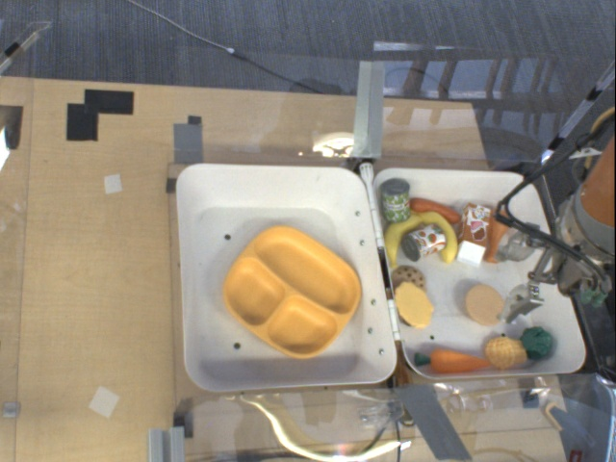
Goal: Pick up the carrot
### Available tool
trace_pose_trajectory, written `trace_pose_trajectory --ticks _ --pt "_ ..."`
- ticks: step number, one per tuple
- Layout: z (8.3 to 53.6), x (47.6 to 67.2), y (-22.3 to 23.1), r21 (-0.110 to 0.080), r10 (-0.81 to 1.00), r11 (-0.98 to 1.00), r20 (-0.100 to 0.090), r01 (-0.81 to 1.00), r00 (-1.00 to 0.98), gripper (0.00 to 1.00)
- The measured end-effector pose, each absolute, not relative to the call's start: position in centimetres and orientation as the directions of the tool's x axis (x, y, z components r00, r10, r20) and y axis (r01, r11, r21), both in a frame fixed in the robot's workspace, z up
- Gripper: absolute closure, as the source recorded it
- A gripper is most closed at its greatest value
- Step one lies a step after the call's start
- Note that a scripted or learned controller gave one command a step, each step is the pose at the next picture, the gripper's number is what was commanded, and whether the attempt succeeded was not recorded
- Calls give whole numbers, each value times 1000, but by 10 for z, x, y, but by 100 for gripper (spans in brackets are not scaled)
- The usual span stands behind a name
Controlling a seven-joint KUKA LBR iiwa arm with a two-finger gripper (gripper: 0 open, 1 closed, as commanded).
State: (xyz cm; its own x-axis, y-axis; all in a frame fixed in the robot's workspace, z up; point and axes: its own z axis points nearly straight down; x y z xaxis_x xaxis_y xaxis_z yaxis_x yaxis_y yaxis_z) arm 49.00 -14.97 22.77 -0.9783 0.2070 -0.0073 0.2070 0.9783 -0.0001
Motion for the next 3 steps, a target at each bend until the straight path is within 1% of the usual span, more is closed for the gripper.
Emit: trace_pose_trajectory --ticks 1,2,3 --pt "203 530 -169 0 173 985 -8 173 -985 0" --pt "147 537 -205 1 506 863 -4 506 -863 0" --pt "140 547 -205 4 616 788 -9 616 -788 0"
